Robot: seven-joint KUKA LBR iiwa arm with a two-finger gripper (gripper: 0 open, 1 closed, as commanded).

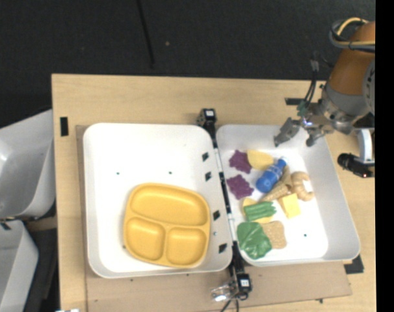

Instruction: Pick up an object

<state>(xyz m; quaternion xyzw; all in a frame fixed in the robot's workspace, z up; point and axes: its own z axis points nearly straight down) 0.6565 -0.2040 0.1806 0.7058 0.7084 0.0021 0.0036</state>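
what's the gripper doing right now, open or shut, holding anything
Gripper: open, fingers spread, nothing between them; it hangs over the right bin's far edge, above the toy pile.

The counter [151, 99] looks like pale, matt wood or board, and both white bins [106, 174] [327, 200] seem to be smooth plastic with a soft sheen. The yellow divided tray [166, 225] near the left bin's front edge is glossy moulded plastic. The small toy foods [268, 200] in the right bin appear plastic too, though the view is too coarse to be sure.
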